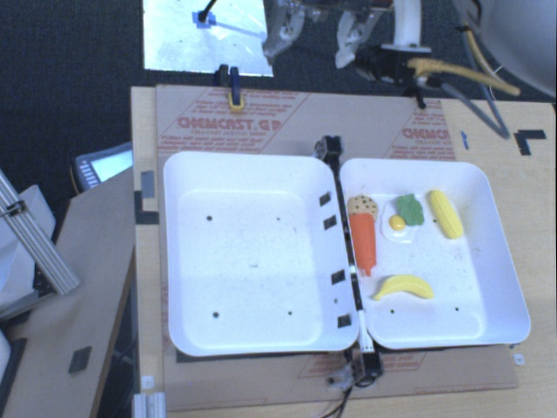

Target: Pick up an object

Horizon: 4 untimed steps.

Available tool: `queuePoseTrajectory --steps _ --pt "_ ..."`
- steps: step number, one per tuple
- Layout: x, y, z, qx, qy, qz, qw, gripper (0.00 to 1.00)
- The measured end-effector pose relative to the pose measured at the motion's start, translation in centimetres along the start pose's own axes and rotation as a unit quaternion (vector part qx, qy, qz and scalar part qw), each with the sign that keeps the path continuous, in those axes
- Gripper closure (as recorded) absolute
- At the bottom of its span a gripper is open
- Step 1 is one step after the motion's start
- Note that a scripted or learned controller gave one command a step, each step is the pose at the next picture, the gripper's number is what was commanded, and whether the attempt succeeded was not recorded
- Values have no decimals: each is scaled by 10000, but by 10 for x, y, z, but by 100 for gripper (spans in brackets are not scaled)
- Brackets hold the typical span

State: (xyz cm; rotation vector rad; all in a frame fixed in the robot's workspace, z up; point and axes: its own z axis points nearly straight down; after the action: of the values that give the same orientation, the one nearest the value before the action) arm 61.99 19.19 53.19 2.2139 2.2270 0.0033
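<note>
In the right bin (pixel 496 259) lie several toy foods: an orange carrot (pixel 364 242) by the left wall, a cookie (pixel 362 205) at its top end, a fried egg (pixel 399 225), a green leafy piece (pixel 410 208), a yellow corn cob (pixel 446 213) and a yellow banana (pixel 403 287) nearer the front. My gripper (pixel 318 37) hangs high at the top of the view, beyond the bins' far edge, well away from all of them. It is open, with nothing between its two pale fingers (pixel 283 33).
The left bin (pixel 252 251) lies beside the right one, joined by a black clipped divider (pixel 339 233). Cardboard (pixel 287 120) underlies both. A yellow clamp (pixel 233 90) and a shiny sheet (pixel 204 24) lie at the back. Yellow and grey cables (pixel 461 75) trail at top right.
</note>
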Motion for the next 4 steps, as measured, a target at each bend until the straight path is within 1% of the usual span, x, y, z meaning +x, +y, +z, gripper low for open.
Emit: queuePoseTrajectory --steps 4 --pt "0 0 0 0 0 0 10000 0"
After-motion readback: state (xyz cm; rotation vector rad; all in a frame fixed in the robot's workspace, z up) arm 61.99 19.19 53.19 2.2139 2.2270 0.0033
